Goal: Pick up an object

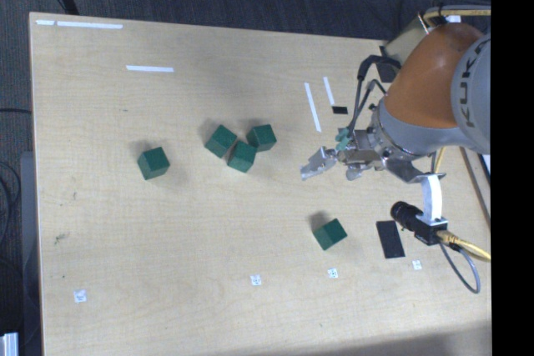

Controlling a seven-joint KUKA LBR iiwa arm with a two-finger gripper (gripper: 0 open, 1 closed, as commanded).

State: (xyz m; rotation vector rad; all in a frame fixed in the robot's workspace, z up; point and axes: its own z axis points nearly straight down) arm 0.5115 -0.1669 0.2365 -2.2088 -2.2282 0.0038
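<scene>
I see the gripper [315,167] hovering over bare bench [167,263], right of centre; can't tell its grip state. Nearest green cube [330,233] sits just below it. Three-cube cluster [240,146] lies left, w/ a lone cube [153,162] further left.

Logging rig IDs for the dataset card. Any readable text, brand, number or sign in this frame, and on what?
"KU": white letters on the grey arm casing, cut by the frame edge.
Small white square markers on the wooden bench: too small to read.
White tape strips, green cubes and the gripper: no legible text.
</scene>
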